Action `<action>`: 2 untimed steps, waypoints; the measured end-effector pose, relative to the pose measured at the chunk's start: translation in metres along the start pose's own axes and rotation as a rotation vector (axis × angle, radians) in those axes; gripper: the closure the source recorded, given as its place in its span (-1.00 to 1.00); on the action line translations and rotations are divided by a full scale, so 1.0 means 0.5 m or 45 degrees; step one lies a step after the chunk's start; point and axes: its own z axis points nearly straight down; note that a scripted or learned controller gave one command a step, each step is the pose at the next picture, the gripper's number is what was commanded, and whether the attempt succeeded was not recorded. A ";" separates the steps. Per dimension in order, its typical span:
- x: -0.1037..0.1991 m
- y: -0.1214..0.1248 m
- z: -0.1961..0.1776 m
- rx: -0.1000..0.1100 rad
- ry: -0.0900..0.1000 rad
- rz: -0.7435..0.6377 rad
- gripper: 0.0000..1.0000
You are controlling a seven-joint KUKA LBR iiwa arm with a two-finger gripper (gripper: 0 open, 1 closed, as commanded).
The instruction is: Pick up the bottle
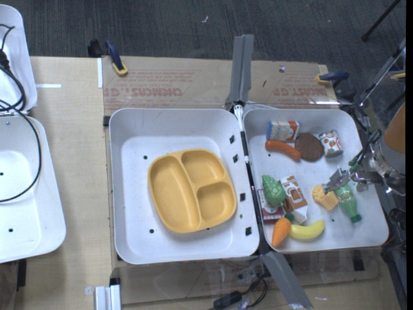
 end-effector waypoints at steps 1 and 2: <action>0.004 0.033 0.057 -0.008 0.015 0.037 -1.00; 0.011 0.150 0.067 0.001 0.018 0.223 -1.00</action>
